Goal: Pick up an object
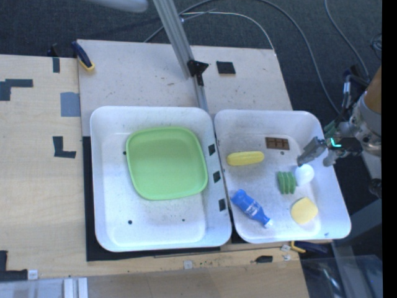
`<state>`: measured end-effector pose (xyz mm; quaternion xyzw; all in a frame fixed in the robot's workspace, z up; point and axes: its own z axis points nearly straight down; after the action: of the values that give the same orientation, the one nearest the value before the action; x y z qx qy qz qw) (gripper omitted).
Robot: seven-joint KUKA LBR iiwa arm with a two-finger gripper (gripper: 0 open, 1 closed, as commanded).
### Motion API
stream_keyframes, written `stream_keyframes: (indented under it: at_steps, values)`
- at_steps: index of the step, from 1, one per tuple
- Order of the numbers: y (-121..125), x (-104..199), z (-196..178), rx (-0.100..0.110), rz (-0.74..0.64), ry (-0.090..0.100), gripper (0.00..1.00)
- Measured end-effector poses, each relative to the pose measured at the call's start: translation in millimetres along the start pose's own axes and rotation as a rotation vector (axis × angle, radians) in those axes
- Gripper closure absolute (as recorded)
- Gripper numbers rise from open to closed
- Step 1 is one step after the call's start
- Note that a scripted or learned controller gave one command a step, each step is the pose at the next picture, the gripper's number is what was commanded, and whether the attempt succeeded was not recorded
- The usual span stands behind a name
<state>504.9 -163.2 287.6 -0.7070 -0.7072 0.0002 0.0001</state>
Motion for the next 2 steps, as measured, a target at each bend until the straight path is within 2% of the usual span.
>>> stream_keyframes:
  at_steps: [1, 2]
  values:
    - [0, 0, 0, 0.000, 0.000, 0.000, 0.00]
    - [-1, 8, 60, 0.005, -0.001, 0.001, 0.00]
